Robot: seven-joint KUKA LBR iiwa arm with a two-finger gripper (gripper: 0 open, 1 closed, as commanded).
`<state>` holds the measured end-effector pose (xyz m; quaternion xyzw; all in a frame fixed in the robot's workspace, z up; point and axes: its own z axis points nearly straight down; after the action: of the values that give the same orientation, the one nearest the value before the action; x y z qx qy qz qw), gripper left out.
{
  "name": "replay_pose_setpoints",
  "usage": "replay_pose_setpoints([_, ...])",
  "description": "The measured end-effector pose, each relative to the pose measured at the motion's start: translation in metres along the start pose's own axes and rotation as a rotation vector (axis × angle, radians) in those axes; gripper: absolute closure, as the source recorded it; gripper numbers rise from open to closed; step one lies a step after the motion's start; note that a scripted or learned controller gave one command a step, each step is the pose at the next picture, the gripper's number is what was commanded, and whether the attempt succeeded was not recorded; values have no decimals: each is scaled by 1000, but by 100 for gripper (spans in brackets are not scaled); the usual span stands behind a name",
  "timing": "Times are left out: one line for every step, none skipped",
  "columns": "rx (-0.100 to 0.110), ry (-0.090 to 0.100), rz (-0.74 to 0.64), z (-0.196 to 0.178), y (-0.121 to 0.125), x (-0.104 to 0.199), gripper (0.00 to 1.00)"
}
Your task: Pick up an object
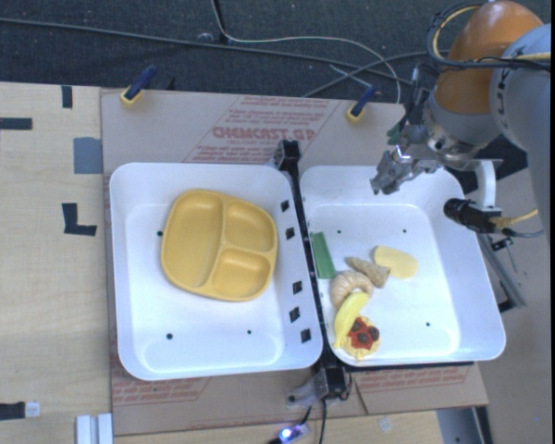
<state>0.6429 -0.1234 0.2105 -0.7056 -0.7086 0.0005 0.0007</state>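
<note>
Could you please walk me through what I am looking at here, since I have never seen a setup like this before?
This is one picture from a camera fixed above a bench, looking down at a slant. The grey and orange machine at the right is a robot arm; its gripper, a two-finger claw, hovers over the far edge of the right bin with nothing visible between its fingers. Two shallow white bins sit side by side on cardboard. The left bin holds a yellow divided plate. The right bin holds small toy foods: a green stick, a pale yellow slice, a tan ridged piece, a croissant-like piece, a banana and a small red and dark piece.
</note>
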Motion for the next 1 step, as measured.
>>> replay_pose_setpoints([1, 0, 0, 3, -13, 43, 100])
